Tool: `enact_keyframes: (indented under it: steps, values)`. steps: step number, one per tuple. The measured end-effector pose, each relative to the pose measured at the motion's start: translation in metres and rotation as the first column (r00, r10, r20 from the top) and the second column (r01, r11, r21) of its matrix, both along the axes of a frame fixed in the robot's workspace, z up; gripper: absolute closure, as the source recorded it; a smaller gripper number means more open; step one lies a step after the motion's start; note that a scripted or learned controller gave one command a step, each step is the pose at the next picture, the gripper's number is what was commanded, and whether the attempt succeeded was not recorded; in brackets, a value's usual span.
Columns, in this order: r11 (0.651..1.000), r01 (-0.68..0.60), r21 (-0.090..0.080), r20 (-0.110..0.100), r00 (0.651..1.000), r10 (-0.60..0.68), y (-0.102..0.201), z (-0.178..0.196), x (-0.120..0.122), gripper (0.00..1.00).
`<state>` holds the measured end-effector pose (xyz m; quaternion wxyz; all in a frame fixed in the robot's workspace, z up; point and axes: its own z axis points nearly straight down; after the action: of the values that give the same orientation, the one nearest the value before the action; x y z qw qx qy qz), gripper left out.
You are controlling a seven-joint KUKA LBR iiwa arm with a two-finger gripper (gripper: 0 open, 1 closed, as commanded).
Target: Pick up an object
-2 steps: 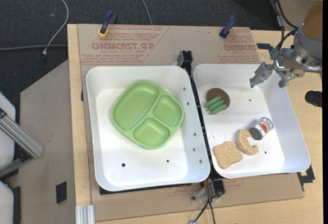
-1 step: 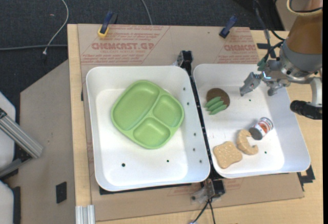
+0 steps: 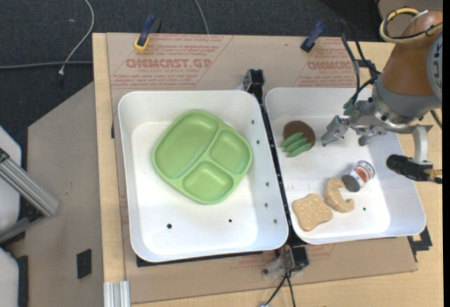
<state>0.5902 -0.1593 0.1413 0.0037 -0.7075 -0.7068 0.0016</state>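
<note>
hovering fingers [image 3: 336,131] over right bin [image 3: 401,225], beside green toy [image 3: 298,143]

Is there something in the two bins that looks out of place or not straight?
The green divided plate lies rotated in the left bin, its edges at an angle to the walls. In the right bin, the small can lies on its side beside the bitten doughnut. Nothing looks spilled or broken.

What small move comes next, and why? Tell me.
Probably lower the pincer toward the green-and-brown item lying just to its left in the right bin. It is the closest object; the can, bitten pastry and toast lie farther off.
</note>
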Motion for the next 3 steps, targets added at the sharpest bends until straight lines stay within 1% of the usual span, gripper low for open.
enact_keyframes:
  steps: [1,2,3]
  values:
    - [1.000,-0.001,0.000,0.000,1.000,0.001,0.001,-0.053,-0.001,0.00]
    - [1.000,-0.001,-0.002,0.008,1.000,0.001,0.001,-0.038,0.001,1.00]
    - [1.000,-0.003,-0.004,0.014,1.000,0.003,0.009,0.022,0.000,1.00]
